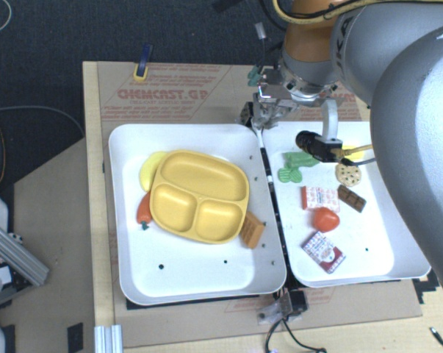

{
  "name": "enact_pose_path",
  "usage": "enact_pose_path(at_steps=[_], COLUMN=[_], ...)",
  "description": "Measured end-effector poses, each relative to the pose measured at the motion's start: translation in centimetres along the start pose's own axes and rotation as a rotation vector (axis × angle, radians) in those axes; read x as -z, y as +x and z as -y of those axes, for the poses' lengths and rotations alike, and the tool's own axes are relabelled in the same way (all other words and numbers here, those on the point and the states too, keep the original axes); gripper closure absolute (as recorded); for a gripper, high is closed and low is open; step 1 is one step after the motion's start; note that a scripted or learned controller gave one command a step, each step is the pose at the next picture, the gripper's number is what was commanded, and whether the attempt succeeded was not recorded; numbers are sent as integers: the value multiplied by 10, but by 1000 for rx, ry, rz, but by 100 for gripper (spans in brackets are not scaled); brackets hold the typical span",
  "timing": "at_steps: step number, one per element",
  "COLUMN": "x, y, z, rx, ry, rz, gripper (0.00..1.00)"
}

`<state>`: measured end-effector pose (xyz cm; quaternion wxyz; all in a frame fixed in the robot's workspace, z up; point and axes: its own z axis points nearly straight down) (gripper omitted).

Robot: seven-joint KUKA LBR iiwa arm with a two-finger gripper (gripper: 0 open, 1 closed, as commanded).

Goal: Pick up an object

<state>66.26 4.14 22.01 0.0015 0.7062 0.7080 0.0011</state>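
We see tool (262,120) low over rims where two bins meet, far edge; finger gap unclear, cannot tell.

Nearest pick: green toy (294,164), just toward camera and right of tool, long axis roughly crosswise.

Right bin (397,259): cookie (347,173), red packet (323,251), tomato (325,218).

Left bin (199,278): yellow divided plate (199,195), carrot (144,210).
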Motion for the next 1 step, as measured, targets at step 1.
enact_pose_path(at_steps=[1], x=[15], y=[3], z=[4], rx=[-1], ry=[-1], rz=[0], gripper=[100])
